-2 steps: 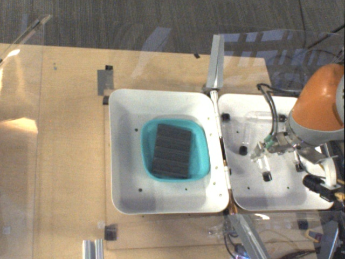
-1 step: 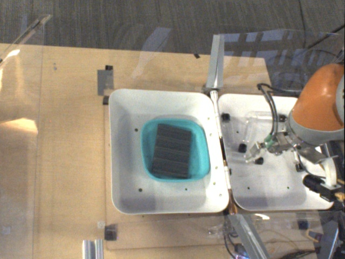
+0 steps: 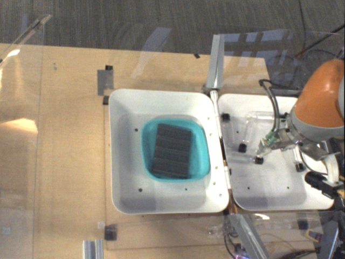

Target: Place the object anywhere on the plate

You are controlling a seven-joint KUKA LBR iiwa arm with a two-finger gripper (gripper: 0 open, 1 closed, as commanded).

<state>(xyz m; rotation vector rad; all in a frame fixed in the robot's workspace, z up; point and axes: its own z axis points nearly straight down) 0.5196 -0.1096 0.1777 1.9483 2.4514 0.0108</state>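
Dark ribbed block point(image 3: 172, 150): lying on teal plate point(image 3: 202, 156), left bin point(image 3: 124, 144), long axis running top to bottom. Gripper point(image 3: 268, 144): right of frame, over right bin point(image 3: 269, 190); jaw state not discernible.

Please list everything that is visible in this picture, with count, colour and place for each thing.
plate: one, turquoise, in the left bin
block: one, dark grey and ridged, lying on the plate
left bin: one, white, at the bench's middle
right bin: one, white, touching the left bin's right side
bench: one, light wood, under both bins
arm: one, grey with orange band, above the right bin
tool: one, dark, low over the right bin
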